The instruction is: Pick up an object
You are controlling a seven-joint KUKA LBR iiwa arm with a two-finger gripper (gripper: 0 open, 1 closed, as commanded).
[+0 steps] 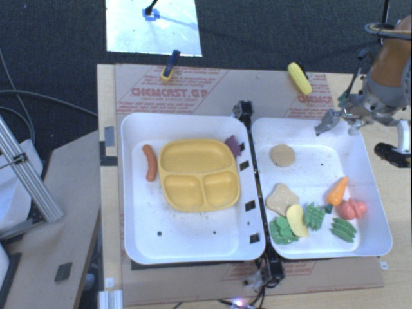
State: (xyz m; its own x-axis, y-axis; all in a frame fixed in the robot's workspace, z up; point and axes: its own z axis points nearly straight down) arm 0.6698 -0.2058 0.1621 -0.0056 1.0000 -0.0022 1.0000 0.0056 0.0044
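Carrot (338,190) lies in the right bin (373,172), crowded by tomato (351,209) and greens (315,215). Hand (339,118), fingers apart, hovers above the bin's far rim; a descent may snag neighbours.

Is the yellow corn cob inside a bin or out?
Out. The corn cob lies on the cardboard behind the right bin, beyond its rim.

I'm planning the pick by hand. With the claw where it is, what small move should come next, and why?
Probably move the claw in over the right bin toward the round cookie. The claw hangs by the bin's far right corner with nothing between its fingers, and the cookie lies alone and nearest, while the other food crowds the near edge.
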